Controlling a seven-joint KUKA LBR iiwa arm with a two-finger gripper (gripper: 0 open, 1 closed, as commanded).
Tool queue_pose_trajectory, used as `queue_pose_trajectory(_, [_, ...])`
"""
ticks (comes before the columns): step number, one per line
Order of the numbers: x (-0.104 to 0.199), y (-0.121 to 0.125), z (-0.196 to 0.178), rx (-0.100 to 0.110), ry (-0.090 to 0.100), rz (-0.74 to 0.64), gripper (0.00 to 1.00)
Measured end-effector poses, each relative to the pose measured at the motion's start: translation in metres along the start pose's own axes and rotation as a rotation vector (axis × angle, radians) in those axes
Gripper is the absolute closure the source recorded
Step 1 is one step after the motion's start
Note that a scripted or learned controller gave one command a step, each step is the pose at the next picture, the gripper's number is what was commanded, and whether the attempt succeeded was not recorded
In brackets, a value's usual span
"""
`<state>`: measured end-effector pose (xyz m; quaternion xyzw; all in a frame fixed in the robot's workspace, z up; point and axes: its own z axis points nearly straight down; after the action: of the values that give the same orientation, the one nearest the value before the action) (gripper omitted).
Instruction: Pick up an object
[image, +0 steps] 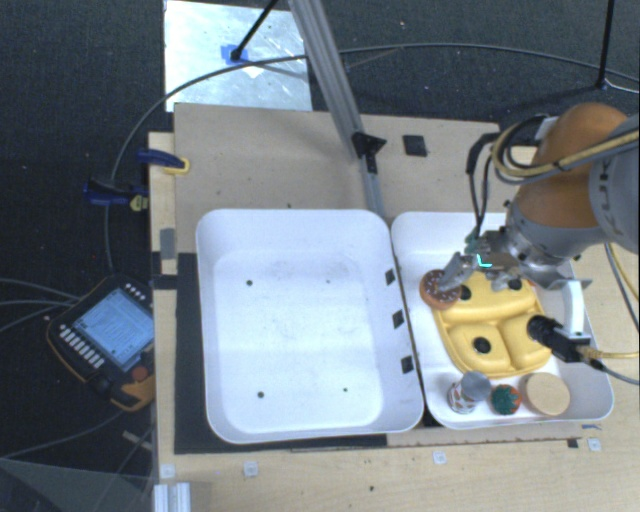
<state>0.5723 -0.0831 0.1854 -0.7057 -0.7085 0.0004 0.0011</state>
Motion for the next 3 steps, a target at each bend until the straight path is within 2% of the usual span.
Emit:
queue_pose_trajectory(1, [0.0,0.001,-0.002,-0.004,0.0,0.0,0.0])
queue_pose_trajectory(2, [-0.003,0.0,0.061,0.0,-0.002,0.003,0.0])
queue_pose_trajectory(3, [-0.007,0.008,0.079,-0.03,-0.011,0.004,0.0])
